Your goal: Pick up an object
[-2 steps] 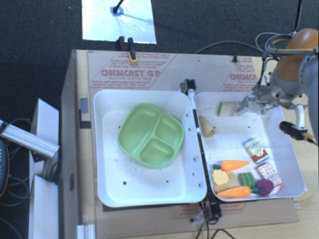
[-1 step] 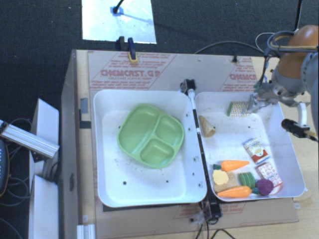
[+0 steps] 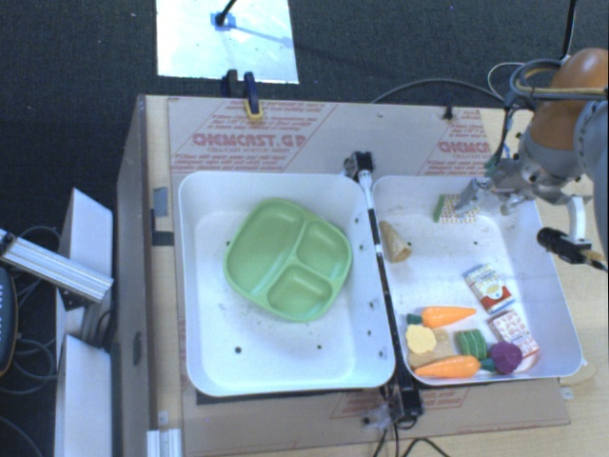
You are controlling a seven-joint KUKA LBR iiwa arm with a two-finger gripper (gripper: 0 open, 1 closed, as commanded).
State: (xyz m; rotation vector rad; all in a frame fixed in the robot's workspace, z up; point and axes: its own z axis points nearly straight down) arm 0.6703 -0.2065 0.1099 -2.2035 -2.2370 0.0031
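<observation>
Just left of the end effector, touching its tip, a green-edged sponge is seen at the right bin's far wall; the grip's state cannot be told, being blurred.

On the counter, the left shallow white bin holds a green sectioned plastic plate at its centre. In the right shallow white bin, a green-and-white sponge lies at twelve o'clock, a cone-shaped piece at ten, two small printed packets at four, two orange toy carrots at six.
</observation>
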